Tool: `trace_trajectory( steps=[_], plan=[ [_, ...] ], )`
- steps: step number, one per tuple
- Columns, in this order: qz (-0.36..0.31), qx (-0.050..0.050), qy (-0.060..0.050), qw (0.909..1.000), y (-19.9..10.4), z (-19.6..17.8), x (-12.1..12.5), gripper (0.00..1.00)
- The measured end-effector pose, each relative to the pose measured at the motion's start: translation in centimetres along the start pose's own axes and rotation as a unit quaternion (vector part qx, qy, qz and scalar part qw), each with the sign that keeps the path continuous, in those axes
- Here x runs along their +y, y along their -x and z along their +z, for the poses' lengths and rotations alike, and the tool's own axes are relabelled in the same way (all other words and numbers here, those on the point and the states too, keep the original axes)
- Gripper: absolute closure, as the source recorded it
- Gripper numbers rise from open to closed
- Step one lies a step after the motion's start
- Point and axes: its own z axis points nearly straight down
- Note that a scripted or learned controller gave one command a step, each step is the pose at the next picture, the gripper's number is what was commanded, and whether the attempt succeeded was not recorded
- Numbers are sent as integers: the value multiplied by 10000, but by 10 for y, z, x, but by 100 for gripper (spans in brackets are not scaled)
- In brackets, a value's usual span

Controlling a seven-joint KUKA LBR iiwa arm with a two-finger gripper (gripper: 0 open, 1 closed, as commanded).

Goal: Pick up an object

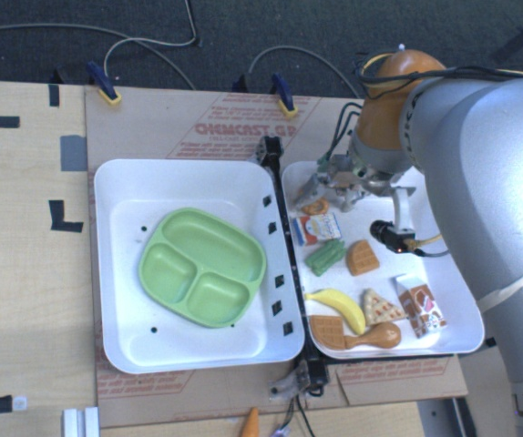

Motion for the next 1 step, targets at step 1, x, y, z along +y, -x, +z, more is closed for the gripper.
trace_trajectory(
  steps=[1],
  plan=[
    [1, 3, 2, 10000, 7, 0, 0, 0]
  ],
)
